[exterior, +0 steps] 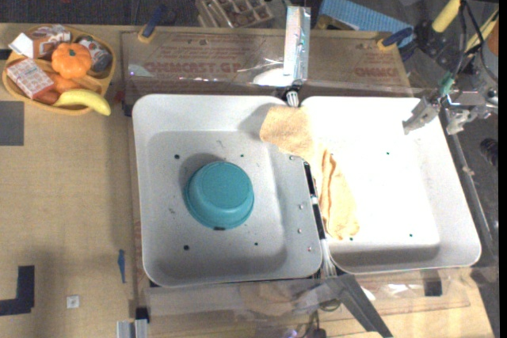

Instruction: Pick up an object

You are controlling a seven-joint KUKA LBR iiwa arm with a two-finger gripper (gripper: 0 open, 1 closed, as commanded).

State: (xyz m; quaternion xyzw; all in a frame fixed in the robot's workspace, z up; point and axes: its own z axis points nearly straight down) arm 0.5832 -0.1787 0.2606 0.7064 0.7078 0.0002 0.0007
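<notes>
A teal bowl (220,194) lies upside down in the middle of the left bin (158,131). A tan cloth (317,166) is draped over the divider between the bins. Its upper part sits at the left bin's back right corner, and its long lower part lies along the left side of the right bin (396,194). My gripper (432,113) hangs over the right bin's back right corner, well apart from both the cloth and the bowl. Nothing shows in its grasp.
A basket (16,83) with an orange toy pumpkin, a banana and small boxes sits on the bench at the far left. A clear panel with a metal post (297,43) stands behind the bins. Cables and crates lie beyond the bench.
</notes>
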